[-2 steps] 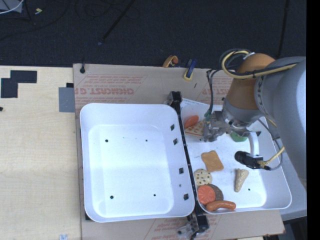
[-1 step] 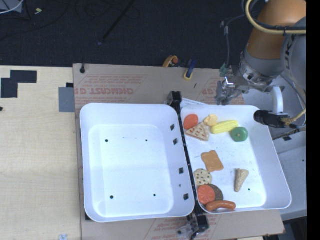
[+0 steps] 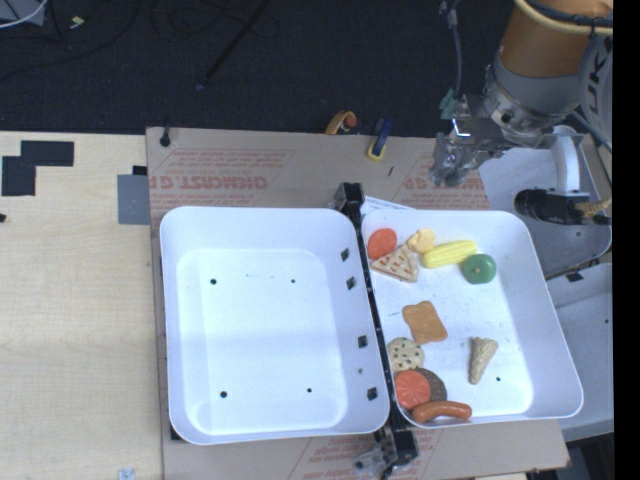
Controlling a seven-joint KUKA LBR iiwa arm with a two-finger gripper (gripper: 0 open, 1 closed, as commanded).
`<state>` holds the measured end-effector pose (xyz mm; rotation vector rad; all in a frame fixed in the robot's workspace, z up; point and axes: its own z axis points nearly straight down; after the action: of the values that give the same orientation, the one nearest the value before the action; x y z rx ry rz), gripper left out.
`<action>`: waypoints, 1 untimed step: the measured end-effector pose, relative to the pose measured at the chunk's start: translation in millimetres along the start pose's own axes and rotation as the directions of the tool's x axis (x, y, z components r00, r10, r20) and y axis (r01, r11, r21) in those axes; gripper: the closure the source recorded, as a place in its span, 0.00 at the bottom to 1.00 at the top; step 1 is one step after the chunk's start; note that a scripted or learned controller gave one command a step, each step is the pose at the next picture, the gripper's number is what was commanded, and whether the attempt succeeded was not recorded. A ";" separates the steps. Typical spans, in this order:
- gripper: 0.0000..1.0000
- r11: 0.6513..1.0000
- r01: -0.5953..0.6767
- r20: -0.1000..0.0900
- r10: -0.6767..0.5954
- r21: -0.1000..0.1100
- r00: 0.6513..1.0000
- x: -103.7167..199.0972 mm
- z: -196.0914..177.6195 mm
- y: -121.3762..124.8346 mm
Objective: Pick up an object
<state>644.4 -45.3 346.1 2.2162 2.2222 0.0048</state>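
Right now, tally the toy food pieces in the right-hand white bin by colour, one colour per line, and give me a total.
Orange or red: 3 (round orange slice, red disc, reddish sausage)
Yellow: 2 (yellow corn cob, small yellow lump)
Green: 1 (green ball)
Tan or brown: 5 (waffle wedge, toast square, cone, speckled cookie, dark brown disc)
Total: 11

White bins, bright toy food

I see both bins [image 3: 260, 230] white; in the right one an orange disc [image 3: 381, 242], yellow corn [image 3: 449, 254], green ball [image 3: 480, 268], tan toast [image 3: 425, 322], red sausage [image 3: 442, 411], and a beige cone [image 3: 482, 358].
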 end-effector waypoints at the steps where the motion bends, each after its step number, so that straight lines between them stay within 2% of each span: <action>1: 1.00 1.000 0.001 0.000 -0.001 -0.009 1.000 31.5 -201.2 0.4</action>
<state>643.8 -13.9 547.3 2.2107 2.2188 0.0140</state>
